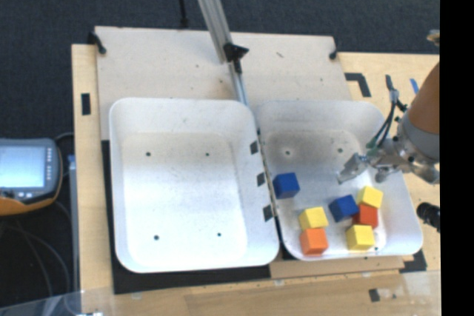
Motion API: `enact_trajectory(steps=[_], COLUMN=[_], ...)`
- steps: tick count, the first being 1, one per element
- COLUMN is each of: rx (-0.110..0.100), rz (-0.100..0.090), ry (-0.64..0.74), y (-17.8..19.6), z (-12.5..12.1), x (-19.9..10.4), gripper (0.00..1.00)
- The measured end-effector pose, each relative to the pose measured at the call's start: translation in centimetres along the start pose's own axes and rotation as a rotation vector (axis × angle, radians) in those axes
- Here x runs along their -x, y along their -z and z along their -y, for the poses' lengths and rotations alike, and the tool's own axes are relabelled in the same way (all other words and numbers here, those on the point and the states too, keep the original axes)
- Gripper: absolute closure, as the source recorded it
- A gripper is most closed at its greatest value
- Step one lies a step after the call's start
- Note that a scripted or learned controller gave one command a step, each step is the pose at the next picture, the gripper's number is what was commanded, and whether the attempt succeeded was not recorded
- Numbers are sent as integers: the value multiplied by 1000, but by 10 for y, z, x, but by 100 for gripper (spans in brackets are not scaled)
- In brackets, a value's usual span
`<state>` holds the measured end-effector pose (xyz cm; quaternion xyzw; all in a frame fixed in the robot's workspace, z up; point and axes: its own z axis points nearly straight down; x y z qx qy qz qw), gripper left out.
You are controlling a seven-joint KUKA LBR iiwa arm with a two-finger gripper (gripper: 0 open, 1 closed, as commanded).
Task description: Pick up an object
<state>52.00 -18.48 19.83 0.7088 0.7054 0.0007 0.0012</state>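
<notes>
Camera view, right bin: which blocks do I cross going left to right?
Lone blue block → orange block and the yellow block right behind it, level with each other → second blue block → front yellow block. The red and far yellow blocks overlap that one sideways, so I leave them out.
</notes>
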Motion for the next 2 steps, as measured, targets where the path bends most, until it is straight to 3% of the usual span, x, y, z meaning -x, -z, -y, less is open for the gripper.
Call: enact_trajectory(steps=[1, 2], rx=[0, 4], rz=[0, 2], ry=[-2, -4], y=[0, 11], z=[0, -1], x=[0, 2], gripper=[0, 100])
